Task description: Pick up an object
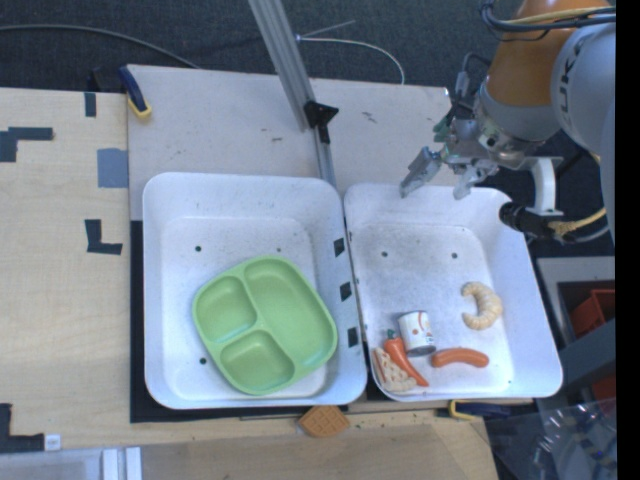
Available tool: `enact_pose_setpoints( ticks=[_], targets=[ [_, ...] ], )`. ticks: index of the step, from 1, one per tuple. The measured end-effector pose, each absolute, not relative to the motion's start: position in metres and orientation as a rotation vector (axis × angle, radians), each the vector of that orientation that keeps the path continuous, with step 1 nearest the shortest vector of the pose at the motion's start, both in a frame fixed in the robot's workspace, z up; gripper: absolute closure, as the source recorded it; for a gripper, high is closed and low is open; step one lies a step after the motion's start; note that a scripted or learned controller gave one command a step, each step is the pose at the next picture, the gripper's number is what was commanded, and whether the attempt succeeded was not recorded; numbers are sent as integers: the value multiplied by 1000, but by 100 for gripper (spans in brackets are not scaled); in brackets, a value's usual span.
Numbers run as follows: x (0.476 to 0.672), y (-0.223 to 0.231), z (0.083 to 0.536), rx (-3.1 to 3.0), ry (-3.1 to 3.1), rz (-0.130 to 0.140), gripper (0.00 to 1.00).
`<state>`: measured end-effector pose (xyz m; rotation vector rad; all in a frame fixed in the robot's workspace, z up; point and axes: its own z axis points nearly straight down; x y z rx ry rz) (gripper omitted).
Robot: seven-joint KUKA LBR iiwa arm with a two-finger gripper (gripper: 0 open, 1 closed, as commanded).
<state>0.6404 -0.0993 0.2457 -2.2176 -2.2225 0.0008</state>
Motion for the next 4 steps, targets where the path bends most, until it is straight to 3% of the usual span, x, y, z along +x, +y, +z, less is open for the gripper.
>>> enact_pose_setpoints(
  ticks=[1,3,4],
  targets=[
    [640,-99,246,-2217,-2223,2,0],
    [633,-94,116,-2215,-2219,10,0],
    [633,-93,88,-2219,-2225,3,0]
  ],
)
